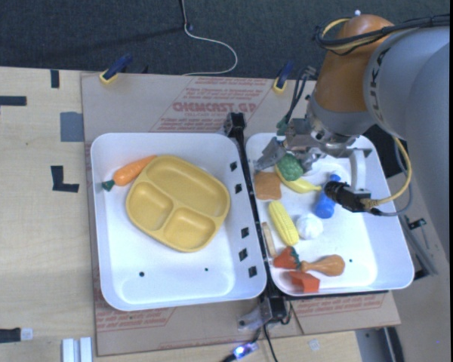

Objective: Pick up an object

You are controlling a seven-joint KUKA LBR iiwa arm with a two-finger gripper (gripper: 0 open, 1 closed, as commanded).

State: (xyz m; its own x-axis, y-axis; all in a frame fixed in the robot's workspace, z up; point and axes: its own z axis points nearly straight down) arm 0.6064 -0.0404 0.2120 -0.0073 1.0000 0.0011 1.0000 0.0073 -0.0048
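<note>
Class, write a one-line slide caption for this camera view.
Claw above a green toy in the right bin; yellow tray in the left bin.

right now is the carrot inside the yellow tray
No, the carrot lies on the white floor of the left bin, against the upper left edge of the yellow tray, not in a compartment.

A dark grey carpeted floor (83, 21) fills the top of the view, with a thin white cable (211, 44) curling across it. Below lies a pale wooden counter (30, 225) marked with dark tape pieces (4, 108). A brown cardboard sheet (204, 108) printed with red lettering rests on the counter, held at its far edge by two blue-and-yellow clamps (115, 68). The light is even and soft.
</note>
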